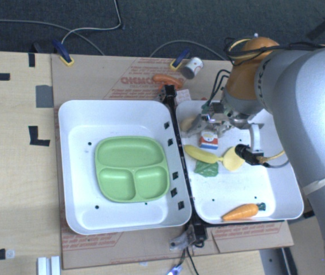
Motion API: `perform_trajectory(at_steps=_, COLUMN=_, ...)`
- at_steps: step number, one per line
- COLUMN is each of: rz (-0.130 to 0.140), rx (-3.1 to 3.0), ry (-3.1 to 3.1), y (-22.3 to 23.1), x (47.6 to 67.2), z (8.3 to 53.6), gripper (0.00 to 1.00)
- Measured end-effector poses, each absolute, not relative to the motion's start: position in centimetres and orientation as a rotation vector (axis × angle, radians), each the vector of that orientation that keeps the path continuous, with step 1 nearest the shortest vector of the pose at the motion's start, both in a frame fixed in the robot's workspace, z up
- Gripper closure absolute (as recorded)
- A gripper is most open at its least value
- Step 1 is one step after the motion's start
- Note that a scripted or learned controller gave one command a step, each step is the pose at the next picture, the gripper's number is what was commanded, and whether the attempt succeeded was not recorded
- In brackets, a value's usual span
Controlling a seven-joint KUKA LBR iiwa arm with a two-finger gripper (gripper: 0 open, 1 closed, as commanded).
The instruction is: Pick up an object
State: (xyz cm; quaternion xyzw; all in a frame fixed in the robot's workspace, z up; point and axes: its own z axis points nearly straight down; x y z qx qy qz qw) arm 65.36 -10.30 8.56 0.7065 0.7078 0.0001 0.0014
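Camera view, from above and at a slant, has my arm [300, 96] coming in from the right, grey, with the orange band [245, 76] just above the wrist. My gripper [215, 122] hangs low over the upper left part of the right bin [282, 193], straight above a small white carton with red and blue print [208, 141]. I cannot tell how my gripper is set, nor whether it touches the carton; the wrist hardware hides that spot.

Just below the carton lies a yellow banana [200, 154], stretched slantwise toward the divider between the bins. A dark green leafy piece [207, 169] sits against the banana's lower side. To the right of the banana is a round yellow object [233, 159], next to a black fitting on my cable. A pale, beige item [188, 124] lies left of my gripper near the divider; it is too small to name. Well apart from these, in the lower part of the same bin, an orange carrot with a green top [242, 211] lies close to the front wall.

The left bin [73, 153] holds a light green divided plate [132, 168] with three compartments, set near its middle.

Behind the bins, on the cardboard sheet [116, 79], an orange object [168, 80] rests by the bins' upper corners, with a small grey cylinder [191, 67] just beyond it.
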Motion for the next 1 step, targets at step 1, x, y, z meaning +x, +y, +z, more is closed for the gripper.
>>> perform_trajectory(at_steps=1, rz=-0.001, rx=2.218, ry=2.223, y=-10.28, x=65.34, z=9.53, gripper=1.0)
